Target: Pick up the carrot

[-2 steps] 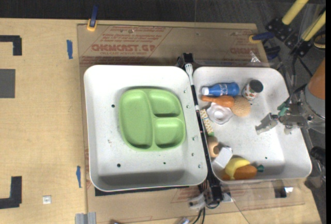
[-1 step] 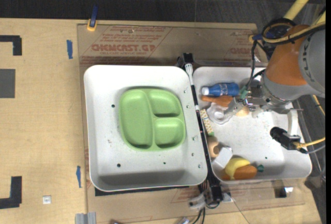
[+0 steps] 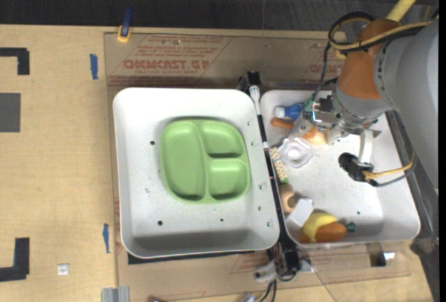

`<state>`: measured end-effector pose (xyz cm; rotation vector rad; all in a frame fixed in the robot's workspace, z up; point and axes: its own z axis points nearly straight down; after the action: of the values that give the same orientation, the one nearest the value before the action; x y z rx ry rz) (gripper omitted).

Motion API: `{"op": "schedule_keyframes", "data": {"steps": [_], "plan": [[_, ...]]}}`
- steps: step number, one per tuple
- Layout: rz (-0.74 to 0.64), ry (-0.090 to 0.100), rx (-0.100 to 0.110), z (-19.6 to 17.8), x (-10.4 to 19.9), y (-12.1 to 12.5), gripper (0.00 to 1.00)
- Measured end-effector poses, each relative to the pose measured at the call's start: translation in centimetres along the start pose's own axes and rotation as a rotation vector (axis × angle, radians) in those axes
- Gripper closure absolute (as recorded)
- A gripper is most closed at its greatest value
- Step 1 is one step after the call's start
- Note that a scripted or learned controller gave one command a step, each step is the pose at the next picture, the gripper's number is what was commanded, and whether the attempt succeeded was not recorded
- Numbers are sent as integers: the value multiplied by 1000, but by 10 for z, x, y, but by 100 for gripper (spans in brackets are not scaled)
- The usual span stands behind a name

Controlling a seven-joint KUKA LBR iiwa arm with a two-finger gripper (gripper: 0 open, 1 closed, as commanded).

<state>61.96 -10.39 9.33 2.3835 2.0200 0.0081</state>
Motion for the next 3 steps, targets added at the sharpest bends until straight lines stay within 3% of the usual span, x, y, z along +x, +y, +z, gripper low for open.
{"op": "schedule_keyframes", "data": {"steps": [1, 2, 3], "plan": [[149, -6, 114, 5, 8, 32, 0], [151, -11, 105, -6, 8, 34, 100], [152, -17, 113, -5, 5, 32, 0]]}}
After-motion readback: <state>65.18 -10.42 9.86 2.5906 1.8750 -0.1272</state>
